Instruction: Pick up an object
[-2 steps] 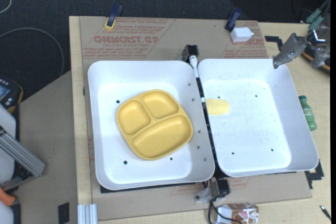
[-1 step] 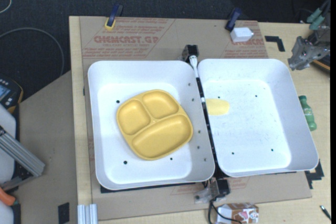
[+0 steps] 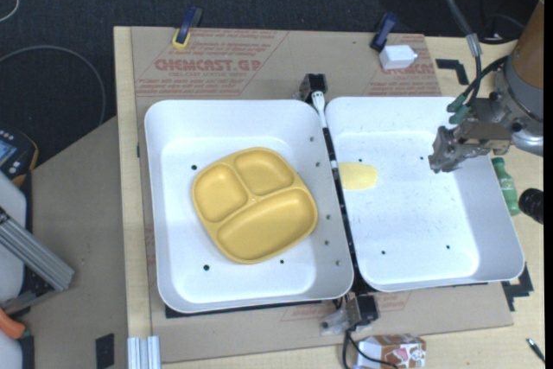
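Observation:
A yellow divided plate [image 3: 253, 203] with three compartments lies in the left bin [image 3: 173, 272]. A small pale yellow flat object [image 3: 358, 176] rests in the right bin [image 3: 415, 272], close to its left wall. My gripper [image 3: 447, 156] hangs over the right part of the right bin, well to the right of the pale yellow object. Nothing shows between its fingers. A green object [image 3: 505, 183] lies along the right bin's right rim, just past the gripper.
The two bins sit side by side on a brown board [image 3: 216, 65], joined by a black clamp strip [image 3: 333, 186]. A white block [image 3: 397, 57] and blue clips [image 3: 187, 26] sit at the board's far edge. Cables [image 3: 458, 4] trail down to the arm.

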You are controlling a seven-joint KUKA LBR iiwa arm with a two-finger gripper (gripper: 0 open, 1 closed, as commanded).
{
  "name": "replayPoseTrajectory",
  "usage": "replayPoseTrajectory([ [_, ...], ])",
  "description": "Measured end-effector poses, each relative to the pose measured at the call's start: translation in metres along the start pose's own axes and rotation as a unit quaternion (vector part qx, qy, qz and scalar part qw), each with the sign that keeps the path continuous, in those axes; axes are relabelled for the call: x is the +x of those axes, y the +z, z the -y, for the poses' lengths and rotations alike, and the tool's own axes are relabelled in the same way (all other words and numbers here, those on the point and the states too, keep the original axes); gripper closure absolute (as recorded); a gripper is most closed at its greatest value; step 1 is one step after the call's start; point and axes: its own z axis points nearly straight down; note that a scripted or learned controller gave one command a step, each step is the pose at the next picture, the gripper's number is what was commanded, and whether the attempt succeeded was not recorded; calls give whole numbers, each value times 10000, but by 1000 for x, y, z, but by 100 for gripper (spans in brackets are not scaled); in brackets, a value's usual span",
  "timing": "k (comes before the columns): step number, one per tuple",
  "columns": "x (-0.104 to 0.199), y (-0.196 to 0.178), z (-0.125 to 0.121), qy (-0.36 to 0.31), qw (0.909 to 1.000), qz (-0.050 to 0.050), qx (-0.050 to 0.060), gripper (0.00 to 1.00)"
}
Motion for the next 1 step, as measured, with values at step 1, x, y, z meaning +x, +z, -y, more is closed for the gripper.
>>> replayPoseTrajectory([
  [1,121,-57,-1,-80,9999,-13,-99,100],
])
